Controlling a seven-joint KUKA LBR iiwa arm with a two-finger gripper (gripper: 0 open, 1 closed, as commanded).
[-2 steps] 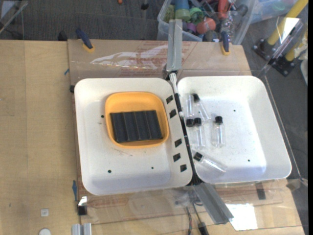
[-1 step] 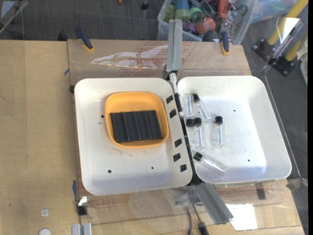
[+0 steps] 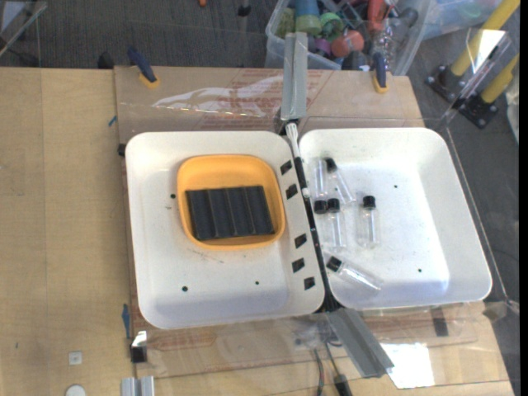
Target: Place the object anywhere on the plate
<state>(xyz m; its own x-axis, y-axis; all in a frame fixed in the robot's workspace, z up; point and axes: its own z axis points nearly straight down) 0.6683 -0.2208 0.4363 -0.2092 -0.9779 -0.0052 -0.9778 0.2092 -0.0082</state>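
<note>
Two shallow white bins with rounded corners sit side by side on the pale wooden bench (image 3: 58,221). In the left bin (image 3: 148,221) lies a rounded-square orange plate (image 3: 227,165) with a smooth raised rim. On it rests a flat black rectangular slab (image 3: 229,212), matte and ribbed with lengthwise grooves. The slab covers most of the plate's floor and sits slightly toward the near edge. The right bin (image 3: 429,213) holds several small clear vials with black caps, all lying on their sides near the bin's left half. One vial (image 3: 367,221) lies apart toward the middle, a pair (image 3: 332,219) lies close to the shared edge, another vial (image 3: 324,176) sits farther back, and one vial (image 3: 355,272) lies at a slant near the front. A row of small black tabs (image 3: 299,242) runs along the seam where the bins meet, and a grey metal strip (image 3: 294,77) rises behind it. Beyond the bench stands a clear plastic tub (image 3: 355,15) of mixed coloured items. The state of the hand cannot be told from this view.
</note>
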